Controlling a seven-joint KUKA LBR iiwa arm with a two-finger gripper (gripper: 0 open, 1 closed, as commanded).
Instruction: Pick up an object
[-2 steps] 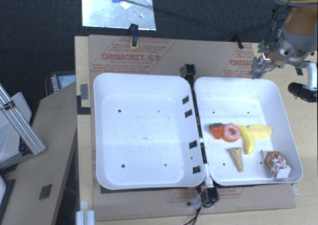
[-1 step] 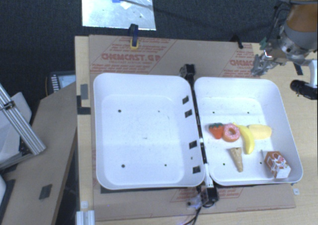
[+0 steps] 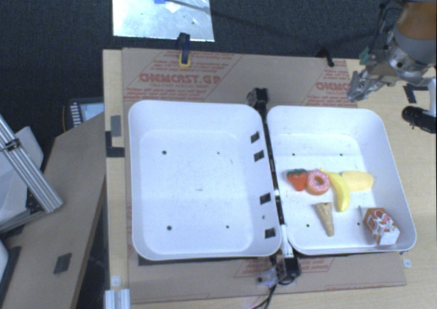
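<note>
Hovering gripper (image 3: 360, 87) at upper right, above right bin (image 3: 382, 137) rim | claw state: cannot tell | donut (image 3: 318, 182), banana (image 3: 339, 192), cone (image 3: 326, 218) lying lower right | nothing picked yet, whole grasp left

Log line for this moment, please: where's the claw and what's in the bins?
claw: above right bin's far rim, nothing seen held | right bin: donut, banana, lemon, cone, box | pick: not yet

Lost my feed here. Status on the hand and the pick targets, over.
Hand up over right white bin's far rim, carrying nothing. Pink ringed doughnut, yellow banana, tan cone clustered in bin, untouched. Path clear.
</note>
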